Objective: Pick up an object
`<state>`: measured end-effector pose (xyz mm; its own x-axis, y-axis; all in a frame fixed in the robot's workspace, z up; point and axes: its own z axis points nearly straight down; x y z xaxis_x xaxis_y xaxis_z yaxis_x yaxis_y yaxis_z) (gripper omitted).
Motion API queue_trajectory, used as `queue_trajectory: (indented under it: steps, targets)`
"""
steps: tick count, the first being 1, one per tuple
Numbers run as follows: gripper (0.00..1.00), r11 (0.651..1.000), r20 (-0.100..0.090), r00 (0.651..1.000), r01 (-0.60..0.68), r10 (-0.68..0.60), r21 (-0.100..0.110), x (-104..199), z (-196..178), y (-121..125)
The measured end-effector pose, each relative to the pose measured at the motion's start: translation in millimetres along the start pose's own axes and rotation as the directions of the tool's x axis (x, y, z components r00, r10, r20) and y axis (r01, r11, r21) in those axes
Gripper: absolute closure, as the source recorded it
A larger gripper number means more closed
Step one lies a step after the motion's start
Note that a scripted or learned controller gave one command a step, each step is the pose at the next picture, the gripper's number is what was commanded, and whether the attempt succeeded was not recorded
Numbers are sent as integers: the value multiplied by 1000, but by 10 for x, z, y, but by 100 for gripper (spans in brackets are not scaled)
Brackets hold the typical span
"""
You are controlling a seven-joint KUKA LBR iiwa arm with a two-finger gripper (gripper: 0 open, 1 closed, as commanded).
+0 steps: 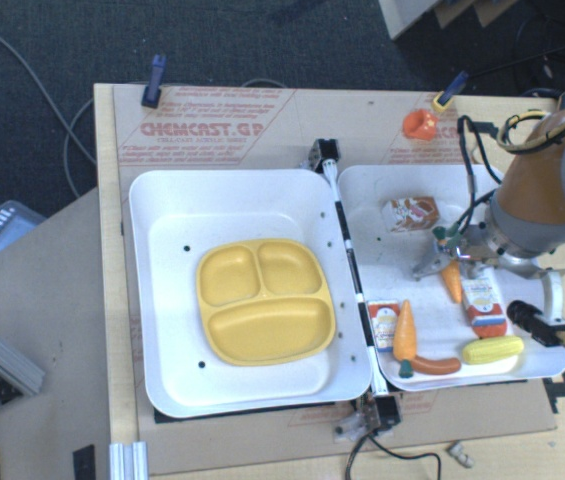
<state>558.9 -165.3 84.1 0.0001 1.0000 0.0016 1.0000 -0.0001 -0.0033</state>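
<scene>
Camera view: we look down on a desk [212, 118] bearing two white bins side by side. The left bin [162, 208] holds a yellow tray [265, 300] with three compartments, lying flat in the middle.

The right bin [382, 183] holds the small things. Toward its far side lies a brown-and-white packet [413, 211]. At the near edge we see a carrot [404, 330] lying on a small card [382, 323], a sausage [435, 365] just beside the carrot's near end, and a corn cob [492, 350] to the right of the sausage. A small carton [483, 302] stands just beyond the corn.

The arm [547, 183] reaches in from the right, and its end effector [444, 260] is low over the middle of the right bin. An orange piece [451, 283] lies right at its tip, left of the carton. We cannot tell whether the fingers are apart or together, nor whether they touch the orange piece.
</scene>
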Motion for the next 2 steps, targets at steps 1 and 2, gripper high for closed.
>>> queue_trajectory:
  steps: [1, 2]
  targets:
    - [100, 1000, 1, 1000, 0, 0, -3, 0, -102, 6]
    - [100, 1000, 1, 1000, 2, -2, -4, 878, -1007, 140]
